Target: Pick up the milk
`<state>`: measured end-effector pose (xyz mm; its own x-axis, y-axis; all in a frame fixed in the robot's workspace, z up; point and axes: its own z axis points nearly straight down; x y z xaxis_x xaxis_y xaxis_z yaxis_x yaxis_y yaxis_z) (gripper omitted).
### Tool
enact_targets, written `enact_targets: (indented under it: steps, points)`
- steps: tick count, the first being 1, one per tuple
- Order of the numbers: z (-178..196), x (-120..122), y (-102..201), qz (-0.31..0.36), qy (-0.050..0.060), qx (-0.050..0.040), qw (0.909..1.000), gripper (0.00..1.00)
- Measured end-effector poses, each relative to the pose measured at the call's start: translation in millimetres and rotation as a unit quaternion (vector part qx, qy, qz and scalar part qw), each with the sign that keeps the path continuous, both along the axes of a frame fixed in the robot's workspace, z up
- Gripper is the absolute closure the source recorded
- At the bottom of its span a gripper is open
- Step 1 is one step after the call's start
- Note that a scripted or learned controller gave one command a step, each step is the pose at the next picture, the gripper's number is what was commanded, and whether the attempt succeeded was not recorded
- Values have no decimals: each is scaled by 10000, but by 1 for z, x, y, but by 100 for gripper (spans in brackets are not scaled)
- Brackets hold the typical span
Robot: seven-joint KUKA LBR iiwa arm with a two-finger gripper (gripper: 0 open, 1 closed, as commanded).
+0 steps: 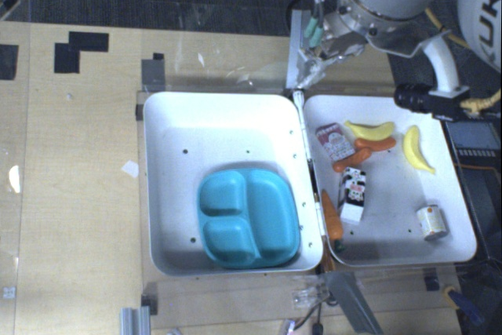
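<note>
The milk is a small white carton with black cow patches, lying in the middle of the right bin. My gripper hangs high over the back edge of the bench, above the seam between the two bins. It is well behind the milk and apart from it, with nothing seen in it. The orange-banded wrist fills the upper right behind it.
Around the milk lie a red-and-white packet, an orange sausage, two bananas, a carrot by the divider and a small can. The left bin holds a blue divided tray.
</note>
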<state>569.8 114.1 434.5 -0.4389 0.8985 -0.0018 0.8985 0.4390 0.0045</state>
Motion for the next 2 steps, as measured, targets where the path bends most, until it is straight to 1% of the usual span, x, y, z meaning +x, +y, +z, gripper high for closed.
enact_targets:
  steps: [1,2]
  points:
    - [-57,-24,55,-3418,22,6,9398,100]
    - [0,-23,120,-1907,14,8,9817,100]
